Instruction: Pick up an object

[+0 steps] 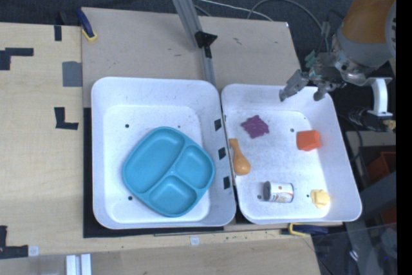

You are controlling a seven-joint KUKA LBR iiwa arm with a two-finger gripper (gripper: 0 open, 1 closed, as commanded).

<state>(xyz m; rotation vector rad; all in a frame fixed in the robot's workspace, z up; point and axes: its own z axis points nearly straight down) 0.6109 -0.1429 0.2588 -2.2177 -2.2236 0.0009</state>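
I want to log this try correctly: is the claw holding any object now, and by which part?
Nothing is held. The claw is open over the far edge of the right bin, with nothing between its fingers.

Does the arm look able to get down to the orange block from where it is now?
Probably yes. The tool hangs over the right bin's far edge, and the orange block sits alone just nearer the camera, with nothing over or against it.

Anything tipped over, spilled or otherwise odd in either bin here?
Only one thing: the small can in the right bin lies on its side near the front edge, not upright. No spill shows around it. The blue plate sits flat in the left bin.
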